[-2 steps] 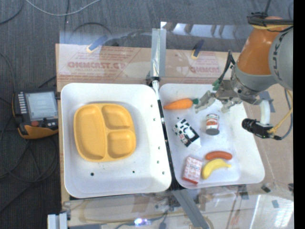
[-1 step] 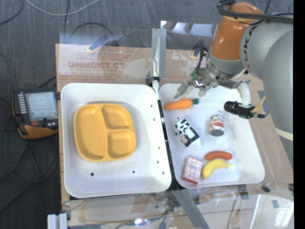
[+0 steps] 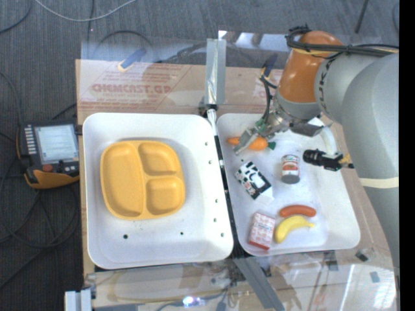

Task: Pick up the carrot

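The carrot [image 3: 259, 144] lies at the back left of the right bin [image 3: 337, 238], with a small orange end [image 3: 232, 141] showing further left. My gripper [image 3: 249, 139] reaches down from the orange-banded wrist [image 3: 301, 76] and sits right on the carrot, covering its middle. The carrot appears to rest on the bin floor.
In the right bin are a black-and-white carton [image 3: 251, 178], a small can [image 3: 290, 168], a sausage [image 3: 297, 210], a banana [image 3: 293, 227] and a red-and-white box [image 3: 262, 230]. A yellow divided plate [image 3: 142, 178] lies in the left bin [image 3: 97, 238]. The arm's bulk covers the right side.
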`<state>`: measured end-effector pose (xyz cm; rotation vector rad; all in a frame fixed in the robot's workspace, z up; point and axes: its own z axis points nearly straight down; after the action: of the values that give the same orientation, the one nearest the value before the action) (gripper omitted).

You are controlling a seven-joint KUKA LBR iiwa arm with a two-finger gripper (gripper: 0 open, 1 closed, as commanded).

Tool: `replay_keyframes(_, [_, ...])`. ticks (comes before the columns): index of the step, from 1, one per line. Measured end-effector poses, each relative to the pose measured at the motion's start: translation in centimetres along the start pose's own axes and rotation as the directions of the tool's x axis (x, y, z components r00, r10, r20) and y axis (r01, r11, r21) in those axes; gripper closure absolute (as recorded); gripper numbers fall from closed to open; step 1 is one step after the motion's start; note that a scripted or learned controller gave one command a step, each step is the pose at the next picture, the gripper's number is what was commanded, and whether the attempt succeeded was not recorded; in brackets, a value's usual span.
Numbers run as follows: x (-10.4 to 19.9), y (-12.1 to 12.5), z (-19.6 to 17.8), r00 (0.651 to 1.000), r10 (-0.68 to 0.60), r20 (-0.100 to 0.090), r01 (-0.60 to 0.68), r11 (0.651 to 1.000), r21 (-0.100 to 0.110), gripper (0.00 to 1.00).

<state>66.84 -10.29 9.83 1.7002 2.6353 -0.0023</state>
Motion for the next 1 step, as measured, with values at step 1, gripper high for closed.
replay_keyframes(1, [0.07,-0.22,-0.52,1.000,0.000,-0.004,0.000,1.000,0.006,1.00])
